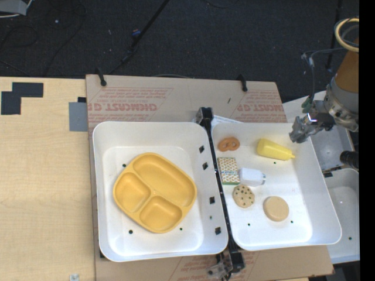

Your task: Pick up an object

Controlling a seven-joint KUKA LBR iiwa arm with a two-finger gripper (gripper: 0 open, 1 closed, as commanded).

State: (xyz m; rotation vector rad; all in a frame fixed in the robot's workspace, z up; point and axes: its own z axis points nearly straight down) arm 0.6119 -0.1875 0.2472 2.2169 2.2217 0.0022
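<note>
Five small items in the right bin (304, 227), yellow wedge (275, 150) at its far side, gripper (300, 130) just right of it, finger state unclear, yellow divided plate (154, 191) in left bin (111, 239).

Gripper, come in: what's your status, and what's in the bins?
Gripper at right bin's upper right rim, holding nothing seen. Yellow wedge nearest, untouched. Nothing in the way.

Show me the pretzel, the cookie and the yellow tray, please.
pretzel (228, 144), camera view, on its middle.
cookie (243, 196), camera view, on its top face.
yellow tray (170, 177), camera view, on its large compartment.
</note>
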